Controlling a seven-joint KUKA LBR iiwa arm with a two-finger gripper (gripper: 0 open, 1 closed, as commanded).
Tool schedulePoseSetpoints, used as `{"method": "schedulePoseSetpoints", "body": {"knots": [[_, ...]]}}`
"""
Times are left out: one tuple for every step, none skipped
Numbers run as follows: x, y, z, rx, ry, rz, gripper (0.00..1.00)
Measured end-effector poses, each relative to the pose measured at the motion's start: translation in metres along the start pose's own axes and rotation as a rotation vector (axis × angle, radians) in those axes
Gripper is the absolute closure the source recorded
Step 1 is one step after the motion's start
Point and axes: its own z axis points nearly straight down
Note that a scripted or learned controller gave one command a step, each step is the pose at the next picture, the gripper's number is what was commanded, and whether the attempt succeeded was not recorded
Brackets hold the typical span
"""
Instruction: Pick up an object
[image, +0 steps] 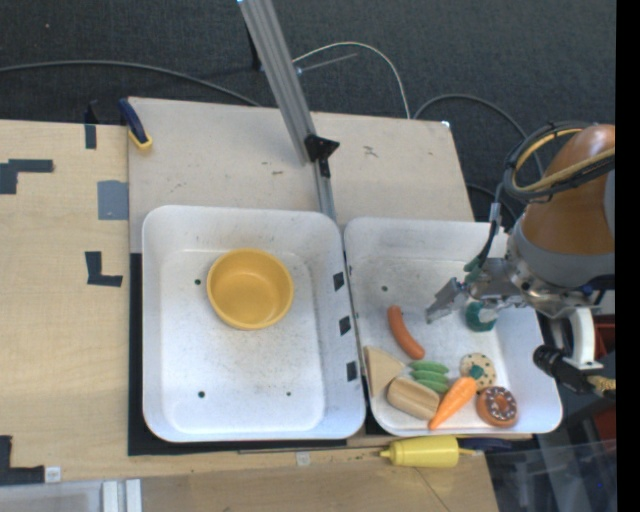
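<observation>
The gripper (452, 298) hangs over the right bin (420, 245), near its right side, and its two fingers stand apart with nothing between them. The task names no special object, so any piece in this bin can serve. The closest ones are a small green-blue thing (481, 318) just beside the wrist, partly hidden by it, and the sausage (405, 332) lying a little below and left of the fingers.

The main risk, in my judgement, is a closing on air — the fingers now stand between these two things and above neither of them. The sausage is round and smooth and lies at a slant, so it may roll or slip out if the fingers do not cross it squarely.

The other pieces are crowded in the lower part of the bin: a bread roll (412, 397), green pea pods (431, 374), a carrot (453, 401), a cookie (478, 368), a doughnut (497, 406) and a beige wedge (379, 366). They touch or nearly touch each other, so a grasp there could push neighbours or catch two at once. The bin wall is also close to them.

The left bin (170, 300) holds a yellow bowl (250, 288), well apart. A yellow bottle (428, 453) lies outside, below the right bin — no obstacle.
</observation>
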Motion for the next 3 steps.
{"method": "schedulePoseSetpoints", "body": {"knots": [[0.003,-0.003,0.064,0.003,0.001,0.001,0.0],[-0.003,-0.005,0.127,0.002,0.001,0.001,0.0],[-0.002,-0.004,0.114,-0.001,0.002,-0.001,1.0]]}}
